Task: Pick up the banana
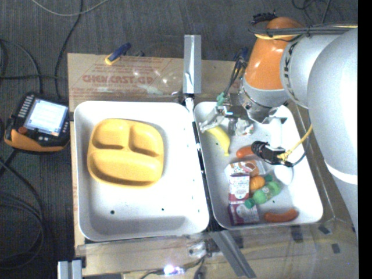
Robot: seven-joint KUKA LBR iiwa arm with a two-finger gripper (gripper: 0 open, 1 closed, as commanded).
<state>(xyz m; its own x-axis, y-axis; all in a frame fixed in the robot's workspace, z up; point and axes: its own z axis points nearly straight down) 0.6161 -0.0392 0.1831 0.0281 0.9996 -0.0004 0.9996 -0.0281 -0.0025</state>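
The yellow banana (220,138) lies in the upper left part of the right bin (311,205), near its left wall. My gripper (222,122) hangs just above the banana's upper end, at the bin's top left corner. Its two metal fingers (209,123) look spread apart on either side of the banana's top, and nothing is lifted between them. The grey arm with its orange band (270,57) comes in from the upper right and hides the bin's far corner.
The right bin also holds a small carton (239,189), an orange-red piece (246,151), green and orange toy foods (263,192), a sausage (282,215) and a white object (283,173). A yellow divided tray (125,150) sits in the left bin (174,214).
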